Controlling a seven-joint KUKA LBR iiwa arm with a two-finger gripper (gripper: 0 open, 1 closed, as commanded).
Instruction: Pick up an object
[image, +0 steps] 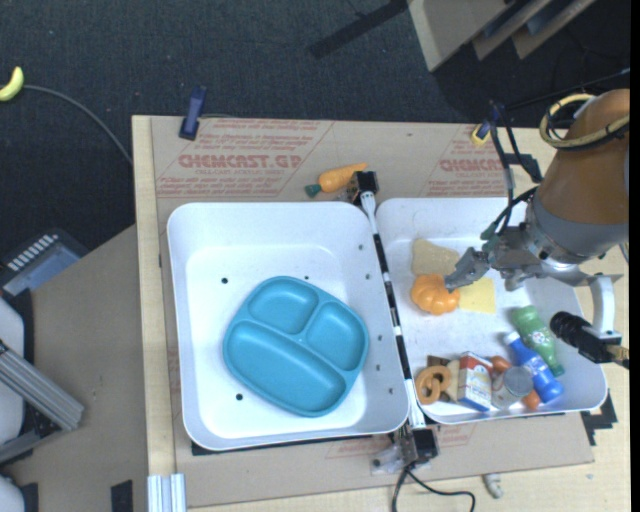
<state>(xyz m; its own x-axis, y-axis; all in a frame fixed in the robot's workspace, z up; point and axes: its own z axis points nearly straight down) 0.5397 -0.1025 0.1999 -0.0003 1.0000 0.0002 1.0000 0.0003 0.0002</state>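
In the right bin (400, 215), my gripper (460, 275) hangs low and points left, its tip just right of an orange fruit (431, 295) and close to touching it. Beneath and behind the fruit lie pale yellow cheese slices (436, 257). Nothing can be seen held in the gripper. Along the bin's right side are a green bottle (530, 328) and a blue bottle (534, 367). A pretzel (433, 381) and a red and white pack (478, 382) lie near the front wall.
The left bin (190, 235) holds a blue divided plate (295, 343). An orange-handled clamp (340, 178) sits on the bench behind the bins, and a blue clip (192, 112) lies at the bench's far left edge. The arm's grey body (585, 200) overhangs the right bin's far right.
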